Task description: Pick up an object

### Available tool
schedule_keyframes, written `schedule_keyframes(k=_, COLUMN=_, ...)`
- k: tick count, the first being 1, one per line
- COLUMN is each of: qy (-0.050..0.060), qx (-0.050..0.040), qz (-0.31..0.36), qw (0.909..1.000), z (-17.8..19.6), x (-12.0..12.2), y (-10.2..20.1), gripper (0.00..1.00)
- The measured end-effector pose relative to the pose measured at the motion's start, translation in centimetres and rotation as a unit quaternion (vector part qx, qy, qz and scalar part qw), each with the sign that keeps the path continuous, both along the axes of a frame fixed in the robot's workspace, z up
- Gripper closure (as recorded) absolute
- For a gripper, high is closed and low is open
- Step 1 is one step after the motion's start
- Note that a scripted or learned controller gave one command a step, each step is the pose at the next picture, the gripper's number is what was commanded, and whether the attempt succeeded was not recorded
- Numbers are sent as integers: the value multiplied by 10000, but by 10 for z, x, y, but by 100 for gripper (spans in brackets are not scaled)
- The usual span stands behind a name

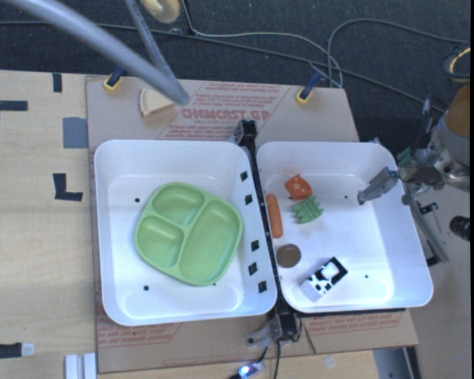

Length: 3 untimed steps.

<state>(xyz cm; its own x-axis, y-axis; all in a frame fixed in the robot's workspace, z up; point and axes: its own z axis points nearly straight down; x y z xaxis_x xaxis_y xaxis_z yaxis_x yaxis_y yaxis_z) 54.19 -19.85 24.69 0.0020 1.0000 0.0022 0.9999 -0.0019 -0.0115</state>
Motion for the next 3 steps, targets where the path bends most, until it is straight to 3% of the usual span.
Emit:
schedule_keyframes(k=1, qy=-50, qx=-13, qz=15, qw=10000, z=5, x=2, y=0, gripper=0)
schedule_keyframes(k=3, qy=-24, qx=-8, qz=13, qw=10000, z=-90, x=-8, y=-5, gripper=0)
